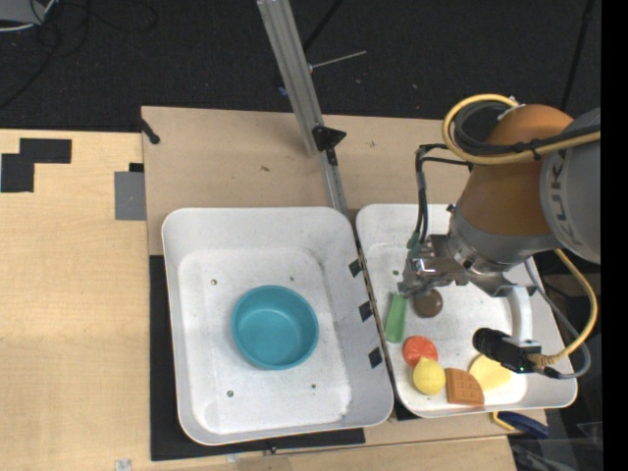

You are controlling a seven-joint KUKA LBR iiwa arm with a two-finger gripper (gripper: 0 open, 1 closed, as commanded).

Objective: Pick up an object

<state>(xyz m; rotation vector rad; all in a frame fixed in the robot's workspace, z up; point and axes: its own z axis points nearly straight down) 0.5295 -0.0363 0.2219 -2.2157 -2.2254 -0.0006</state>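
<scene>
My gripper (425,281) hangs low over the upper middle of the right bin (385,226). A brown round object (429,305) sits directly beneath it, very close or touching. A green stick-shaped object (395,317) lies just to the left, by the bin's left wall. Toward the front of the bin lie a red round object (420,348), a yellow round object (428,377), an orange-brown wedge (464,387) and a pale yellow object (494,373). The arm's wrist covers the bin's right part.
A teal bowl (275,327) stands in the middle of the left bin (196,234). A slanted metal rail (294,67) runs down to the gap between the bins. Cables and a black part (498,344) hang off the wrist at the right.
</scene>
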